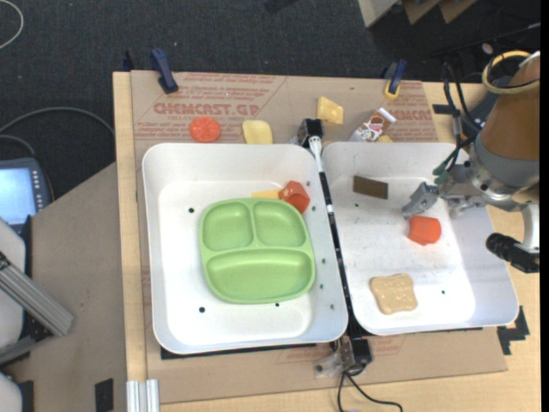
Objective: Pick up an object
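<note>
Orange-red block [424, 230] lies mid-right bin [480, 316], just beside the gripper [426, 201]; whether it grips anything, I cannot tell; approach step, seemingly; next calls for closing squarely on the block.

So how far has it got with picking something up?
Nothing looks lifted yet. The end effector is down in the right bin, just above the orange-red block, which lies on the bin floor. Gripping and raising it remain. The brown block and toast-shaped piece lie untouched.
</note>
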`<state>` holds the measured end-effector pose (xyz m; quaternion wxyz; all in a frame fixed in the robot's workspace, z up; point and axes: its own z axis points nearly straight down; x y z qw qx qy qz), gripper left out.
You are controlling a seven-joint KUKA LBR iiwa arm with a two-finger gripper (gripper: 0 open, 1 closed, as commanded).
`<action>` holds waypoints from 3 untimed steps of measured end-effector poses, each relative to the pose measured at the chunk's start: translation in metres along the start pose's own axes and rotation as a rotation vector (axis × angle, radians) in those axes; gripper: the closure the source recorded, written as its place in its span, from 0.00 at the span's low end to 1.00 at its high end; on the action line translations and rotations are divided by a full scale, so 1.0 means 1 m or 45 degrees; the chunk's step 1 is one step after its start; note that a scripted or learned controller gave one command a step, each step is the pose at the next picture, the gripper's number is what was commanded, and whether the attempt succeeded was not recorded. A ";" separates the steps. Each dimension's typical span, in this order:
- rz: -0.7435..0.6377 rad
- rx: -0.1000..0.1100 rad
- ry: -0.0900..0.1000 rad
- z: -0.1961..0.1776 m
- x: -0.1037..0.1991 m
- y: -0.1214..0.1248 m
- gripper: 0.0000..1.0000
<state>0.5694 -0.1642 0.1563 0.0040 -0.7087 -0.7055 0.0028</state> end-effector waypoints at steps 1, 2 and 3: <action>-0.004 -0.003 0.001 0.076 -0.016 -0.010 0.00; -0.005 -0.015 -0.004 0.061 -0.015 -0.007 1.00; -0.018 -0.022 0.002 -0.033 0.085 -0.042 1.00</action>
